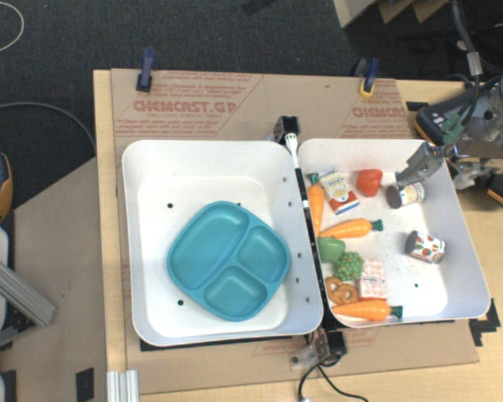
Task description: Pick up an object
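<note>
Gripper low in right bin, touching small tin can; finger state: cannot tell.

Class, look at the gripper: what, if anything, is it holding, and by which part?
Cannot be told: the gripper sits against a small can in the right bin, but no grip shows.

my bench sits under bright, even light from overhead. the two white bins come out almost blown, with little surface detail. shadows are soft and short: a faint one hugs the teal tray, another runs along the bins' lower rims. the dark floor at the top stays dim. my arm at the right edge looks slightly blurred; small labels on the food items are too soft to read.
</note>
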`<state>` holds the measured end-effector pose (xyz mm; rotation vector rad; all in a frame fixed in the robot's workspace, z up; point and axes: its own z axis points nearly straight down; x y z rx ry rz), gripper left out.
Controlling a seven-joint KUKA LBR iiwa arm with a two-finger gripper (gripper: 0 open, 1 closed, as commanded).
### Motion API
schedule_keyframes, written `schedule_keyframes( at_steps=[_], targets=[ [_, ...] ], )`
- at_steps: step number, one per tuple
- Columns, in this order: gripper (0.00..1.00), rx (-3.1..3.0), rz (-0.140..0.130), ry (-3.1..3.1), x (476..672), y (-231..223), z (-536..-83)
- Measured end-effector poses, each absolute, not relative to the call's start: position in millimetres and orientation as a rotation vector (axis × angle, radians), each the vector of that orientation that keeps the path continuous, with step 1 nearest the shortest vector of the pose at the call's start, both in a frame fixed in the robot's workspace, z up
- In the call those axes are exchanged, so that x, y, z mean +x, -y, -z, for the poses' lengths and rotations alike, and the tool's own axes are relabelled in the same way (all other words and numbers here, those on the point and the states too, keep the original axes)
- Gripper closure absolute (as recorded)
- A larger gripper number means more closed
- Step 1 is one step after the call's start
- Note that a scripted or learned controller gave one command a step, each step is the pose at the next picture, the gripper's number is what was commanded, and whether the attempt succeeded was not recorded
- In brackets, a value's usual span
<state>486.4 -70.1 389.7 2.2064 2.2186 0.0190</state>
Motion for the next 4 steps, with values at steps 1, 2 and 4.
schedule_keyframes(
  at_steps=[1,2,4],
  targets=[
    [0.00,2.206,-0.023,-2.213,479.7,61,-535],
    [1.00,2.216,-0.006,-2.218,480.2,61,-537],
    [1.00,2.203,-0.026,-2.221,479.9,-14,-544]
  ],
)
